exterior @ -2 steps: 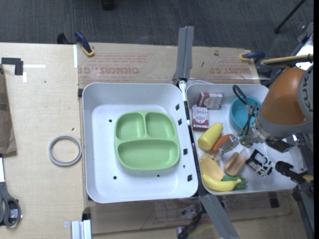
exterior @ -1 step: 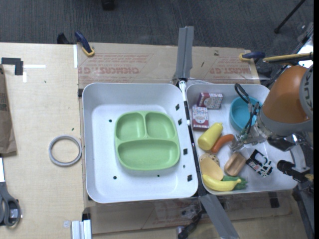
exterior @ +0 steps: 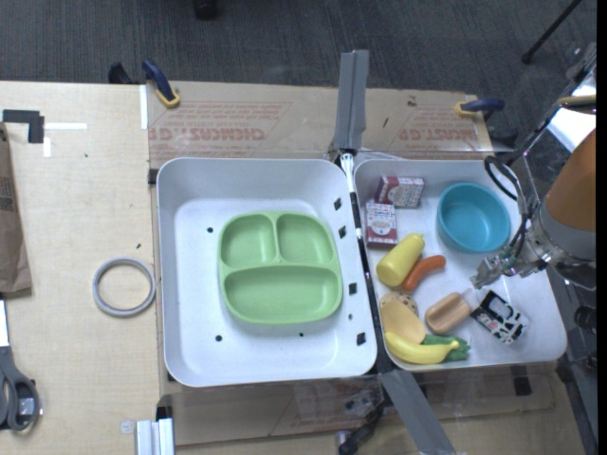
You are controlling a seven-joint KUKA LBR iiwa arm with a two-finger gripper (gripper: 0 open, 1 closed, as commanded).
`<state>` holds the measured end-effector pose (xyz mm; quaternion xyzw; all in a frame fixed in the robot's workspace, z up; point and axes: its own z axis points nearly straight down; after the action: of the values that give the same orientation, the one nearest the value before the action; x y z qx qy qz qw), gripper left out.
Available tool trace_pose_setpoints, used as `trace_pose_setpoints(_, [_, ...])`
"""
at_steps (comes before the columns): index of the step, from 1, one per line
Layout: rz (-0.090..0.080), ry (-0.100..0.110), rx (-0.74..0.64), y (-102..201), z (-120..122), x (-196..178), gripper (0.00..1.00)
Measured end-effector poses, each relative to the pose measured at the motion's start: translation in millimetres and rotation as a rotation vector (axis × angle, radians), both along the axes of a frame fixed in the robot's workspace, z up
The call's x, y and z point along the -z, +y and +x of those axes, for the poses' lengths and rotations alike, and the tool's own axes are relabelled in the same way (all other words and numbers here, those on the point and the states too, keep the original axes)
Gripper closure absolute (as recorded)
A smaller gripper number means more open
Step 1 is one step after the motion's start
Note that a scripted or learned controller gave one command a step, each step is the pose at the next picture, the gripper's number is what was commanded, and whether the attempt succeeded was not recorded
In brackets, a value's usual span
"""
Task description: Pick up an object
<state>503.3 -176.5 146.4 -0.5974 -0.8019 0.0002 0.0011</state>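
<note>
End effector beside round glossy blue bowl.

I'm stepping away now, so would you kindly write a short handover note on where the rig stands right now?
Gripper: low over the right bin, near its right side; nothing seen between its fingers, and whether they are open or shut is unclear.
Right bin holds: blue bowl, two small boxes, yellow bottle, orange carrot, banana, tan bread piece, black-and-white item just below the gripper.
Left bin: green divided plate.
Done: nothing picked yet.
Left: grasp and lift one object.
</note>
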Motion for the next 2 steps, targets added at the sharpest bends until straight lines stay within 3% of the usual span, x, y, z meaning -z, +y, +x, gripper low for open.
trace_pose_setpoints(1, [0.0, 0.0, 0.0, 0.0, 0.0, -0.1, 0.0])
trace_pose_setpoints(2, [0.0, 0.002, 0.123, 33.8, -23.4, -23.0, 0.0])
